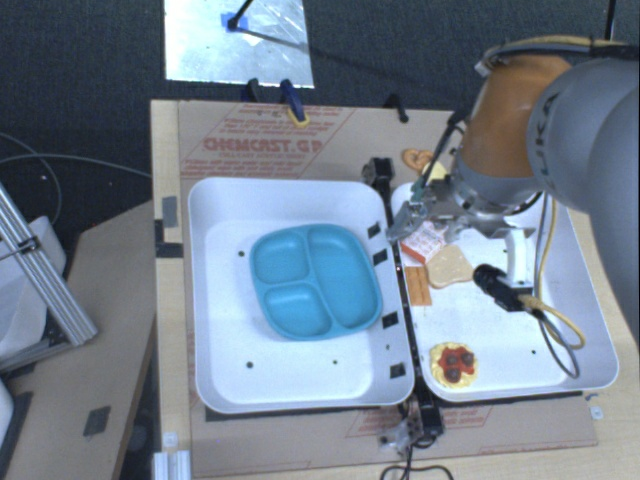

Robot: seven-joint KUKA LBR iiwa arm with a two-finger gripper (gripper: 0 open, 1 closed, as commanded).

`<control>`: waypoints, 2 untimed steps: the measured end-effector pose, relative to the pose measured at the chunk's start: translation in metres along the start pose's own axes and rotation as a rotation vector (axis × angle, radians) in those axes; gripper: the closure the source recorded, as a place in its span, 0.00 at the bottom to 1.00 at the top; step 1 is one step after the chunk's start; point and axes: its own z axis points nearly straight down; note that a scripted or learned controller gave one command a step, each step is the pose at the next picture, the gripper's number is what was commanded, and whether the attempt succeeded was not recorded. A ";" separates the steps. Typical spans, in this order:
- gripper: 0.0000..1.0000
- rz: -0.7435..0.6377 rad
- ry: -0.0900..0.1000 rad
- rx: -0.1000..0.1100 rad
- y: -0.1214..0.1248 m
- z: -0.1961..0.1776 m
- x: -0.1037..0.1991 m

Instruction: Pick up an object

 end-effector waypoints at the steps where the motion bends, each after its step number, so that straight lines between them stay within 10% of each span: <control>1: 0.00 0.010 -0.007 0.006 0.068 0.007 -0.015; 2: 0.00 0.006 -0.003 0.016 0.004 0.007 0.054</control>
